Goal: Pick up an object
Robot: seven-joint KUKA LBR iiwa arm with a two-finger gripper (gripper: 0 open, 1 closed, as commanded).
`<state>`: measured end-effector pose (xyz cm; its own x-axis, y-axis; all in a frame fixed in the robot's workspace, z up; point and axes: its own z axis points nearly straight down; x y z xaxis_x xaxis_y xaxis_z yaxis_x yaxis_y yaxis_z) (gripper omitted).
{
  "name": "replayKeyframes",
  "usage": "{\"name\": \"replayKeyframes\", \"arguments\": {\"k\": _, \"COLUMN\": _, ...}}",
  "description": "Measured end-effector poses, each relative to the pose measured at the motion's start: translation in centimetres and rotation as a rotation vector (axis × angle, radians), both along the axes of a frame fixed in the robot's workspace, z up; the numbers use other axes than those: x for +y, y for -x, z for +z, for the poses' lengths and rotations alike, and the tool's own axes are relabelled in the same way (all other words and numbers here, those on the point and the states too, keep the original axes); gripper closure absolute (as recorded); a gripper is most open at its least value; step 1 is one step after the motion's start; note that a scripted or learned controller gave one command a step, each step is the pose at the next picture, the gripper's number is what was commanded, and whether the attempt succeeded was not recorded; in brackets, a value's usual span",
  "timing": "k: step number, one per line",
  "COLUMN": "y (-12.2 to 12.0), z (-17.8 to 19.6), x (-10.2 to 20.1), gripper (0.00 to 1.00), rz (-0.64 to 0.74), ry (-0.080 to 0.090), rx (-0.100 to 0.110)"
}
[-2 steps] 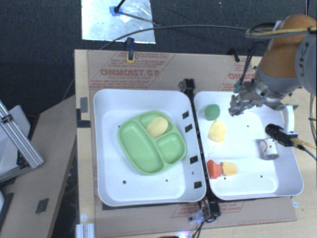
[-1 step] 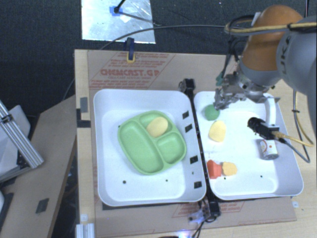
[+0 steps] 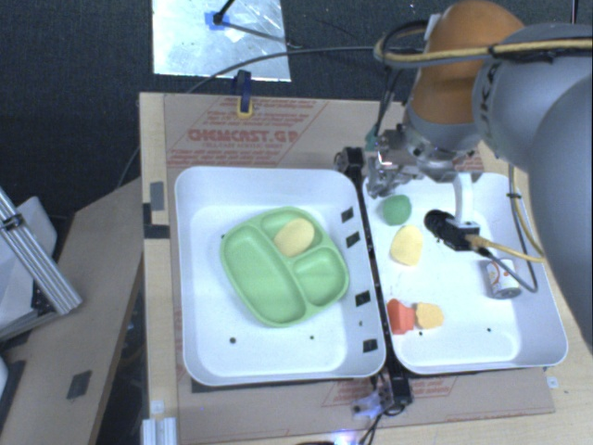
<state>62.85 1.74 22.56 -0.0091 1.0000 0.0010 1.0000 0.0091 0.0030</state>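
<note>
The grey arm (image 3: 528,109) reaches in from the right, wrist bent down, tool (image 3: 382,182) at the right bin's (image 3: 519,341) far-left corner just above the green ball (image 3: 397,209); its state cannot be told.

I see my arm (image 3: 542,100) reaching in from the right, its orange band (image 3: 463,58) above the wrist, bent downward toward the far side. The gripper (image 3: 382,179) hangs low at its left end.

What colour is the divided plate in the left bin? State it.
Light green; the plate shows plainly in the camera view, with a yellow piece in one compartment.
</note>
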Motion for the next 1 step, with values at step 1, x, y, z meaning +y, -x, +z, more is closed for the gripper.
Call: {"name": "replayKeyframes", "arguments": {"k": 1, "y": -0.88, "z": -0.99, "x": 5.47, "gripper": 1.00, "rz": 0.001, "ry": 0.000, "rx": 0.001}}
